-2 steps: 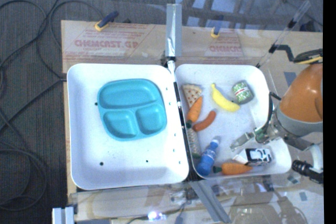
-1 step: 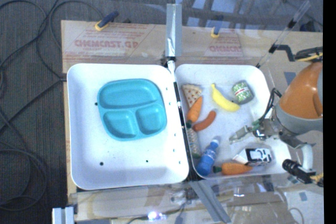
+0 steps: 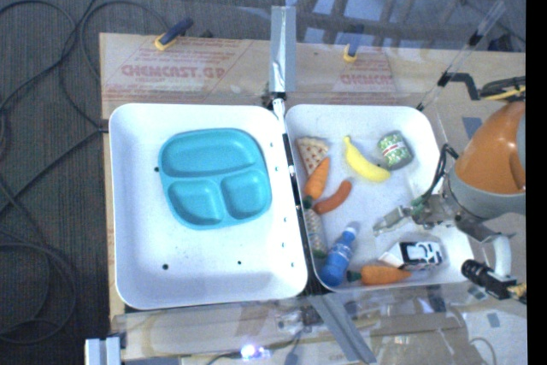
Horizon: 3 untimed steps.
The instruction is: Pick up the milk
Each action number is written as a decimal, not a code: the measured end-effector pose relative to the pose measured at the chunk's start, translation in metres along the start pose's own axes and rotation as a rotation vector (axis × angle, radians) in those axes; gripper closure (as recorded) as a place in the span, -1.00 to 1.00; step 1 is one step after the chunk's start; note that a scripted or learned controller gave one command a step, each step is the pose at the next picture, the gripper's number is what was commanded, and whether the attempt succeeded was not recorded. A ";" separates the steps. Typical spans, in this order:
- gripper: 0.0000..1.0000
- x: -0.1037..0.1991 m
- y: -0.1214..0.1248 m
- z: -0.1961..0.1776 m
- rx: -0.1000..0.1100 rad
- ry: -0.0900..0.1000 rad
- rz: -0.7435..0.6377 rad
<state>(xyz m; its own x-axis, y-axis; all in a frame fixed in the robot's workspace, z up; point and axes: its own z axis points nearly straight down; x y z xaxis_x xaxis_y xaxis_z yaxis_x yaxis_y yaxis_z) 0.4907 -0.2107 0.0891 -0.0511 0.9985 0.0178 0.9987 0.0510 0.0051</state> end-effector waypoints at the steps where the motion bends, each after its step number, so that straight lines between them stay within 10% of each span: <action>1: -1.00 0.013 0.038 -0.029 0.009 -0.017 0.084; 2: -1.00 0.042 0.027 -0.240 0.006 -0.022 0.131; 3: -1.00 0.003 0.049 -0.274 0.006 -0.022 0.284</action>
<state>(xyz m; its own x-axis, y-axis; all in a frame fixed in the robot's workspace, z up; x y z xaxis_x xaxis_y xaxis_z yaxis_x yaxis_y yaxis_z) 0.5382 -0.2104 0.3635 0.2310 0.9729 -0.0045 0.9729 -0.2310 -0.0031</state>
